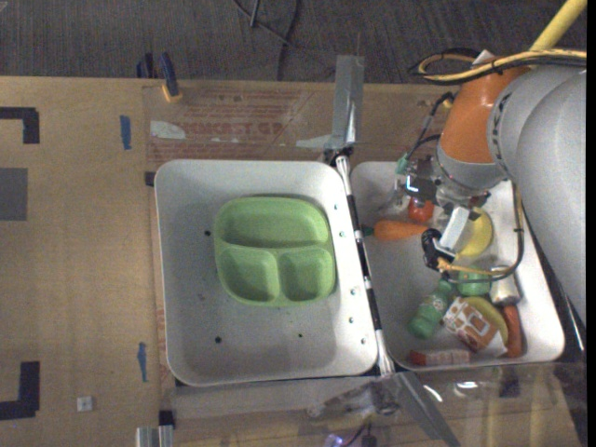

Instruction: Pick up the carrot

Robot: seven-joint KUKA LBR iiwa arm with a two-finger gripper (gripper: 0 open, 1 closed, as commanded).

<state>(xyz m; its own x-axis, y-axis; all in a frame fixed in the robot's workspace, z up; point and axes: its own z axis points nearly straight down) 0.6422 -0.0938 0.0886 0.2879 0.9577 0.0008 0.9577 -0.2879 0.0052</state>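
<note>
The gripper (430, 214) sits low in the right bin (384, 186), and the wrist above it covers its fingers, so how they stand cannot be told. The carrot (399, 231) shows as an orange taper just left of the gripper; its right end is hidden under the tool. A yellow item (480, 236) is half covered by the white wrist block. Far right, the arm (549, 147) is cut off by the picture's edge and hides the bin's right wall. At the near right corner the toys (475, 324) crowd together, blurred, and their kinds cannot be read.
</note>
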